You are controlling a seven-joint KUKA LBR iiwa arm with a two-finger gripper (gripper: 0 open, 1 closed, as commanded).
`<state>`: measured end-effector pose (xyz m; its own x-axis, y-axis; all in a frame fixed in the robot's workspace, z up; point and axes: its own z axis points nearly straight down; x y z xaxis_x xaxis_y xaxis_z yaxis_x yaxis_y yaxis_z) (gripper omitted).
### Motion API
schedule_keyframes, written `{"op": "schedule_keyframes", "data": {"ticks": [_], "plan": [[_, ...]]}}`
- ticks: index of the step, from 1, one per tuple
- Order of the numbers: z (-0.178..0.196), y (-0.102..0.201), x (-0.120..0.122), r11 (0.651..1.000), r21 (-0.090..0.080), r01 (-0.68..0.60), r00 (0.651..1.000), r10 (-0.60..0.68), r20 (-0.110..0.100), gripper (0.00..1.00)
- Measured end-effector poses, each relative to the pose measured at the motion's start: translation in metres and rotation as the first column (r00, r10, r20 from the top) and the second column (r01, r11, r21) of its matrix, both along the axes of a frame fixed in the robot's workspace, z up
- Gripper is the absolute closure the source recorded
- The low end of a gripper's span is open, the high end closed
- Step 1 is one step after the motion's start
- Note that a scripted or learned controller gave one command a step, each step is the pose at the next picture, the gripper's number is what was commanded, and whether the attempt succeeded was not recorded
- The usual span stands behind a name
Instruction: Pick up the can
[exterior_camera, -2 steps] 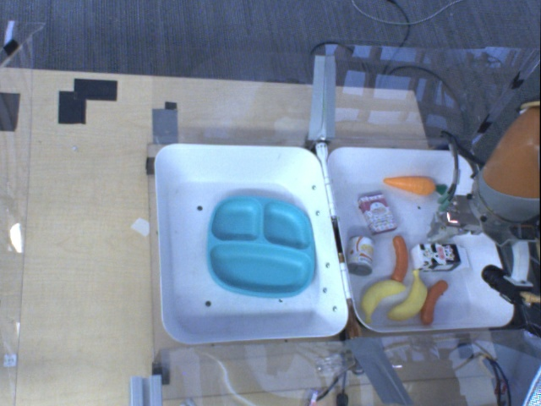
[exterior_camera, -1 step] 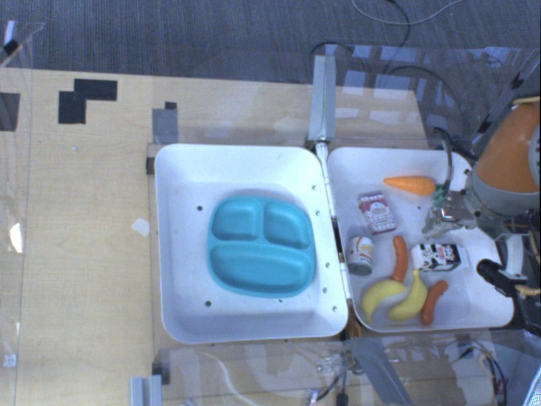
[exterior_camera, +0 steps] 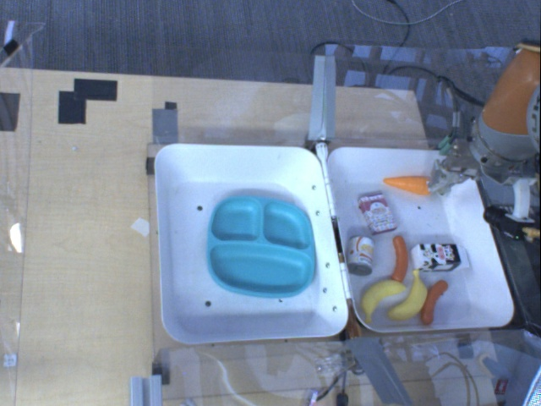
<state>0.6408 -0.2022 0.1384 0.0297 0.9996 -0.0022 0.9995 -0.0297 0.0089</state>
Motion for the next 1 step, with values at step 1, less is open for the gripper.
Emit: {"op": "schedule_keyframes", "data": {"ticks": [1], "plan": [[-0.0002, 0.0001, -0.0001, 1.0, 0.0, 0.0, 1.0, 0.0, -0.001, 0.0]]}}
